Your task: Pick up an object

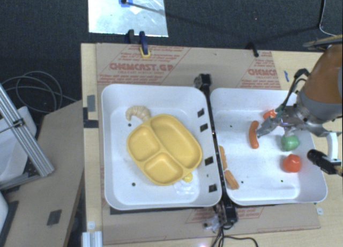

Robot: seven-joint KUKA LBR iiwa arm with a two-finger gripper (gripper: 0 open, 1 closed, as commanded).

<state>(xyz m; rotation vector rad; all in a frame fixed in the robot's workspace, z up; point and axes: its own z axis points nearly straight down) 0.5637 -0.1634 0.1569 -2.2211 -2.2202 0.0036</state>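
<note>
The worktop (177, 58) was seen bearing two white bins. In the left bin (115, 187) lay a yellow divided plate (163, 148). Over the right bin (257, 195) the end effector (274, 125) was positioned, empty, beside an orange sausage (253, 134); its opening could not be told.

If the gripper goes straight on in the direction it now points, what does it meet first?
Probably the orange sausage: the gripper points left toward it in the right bin. Its height above the bin is unclear.
</note>
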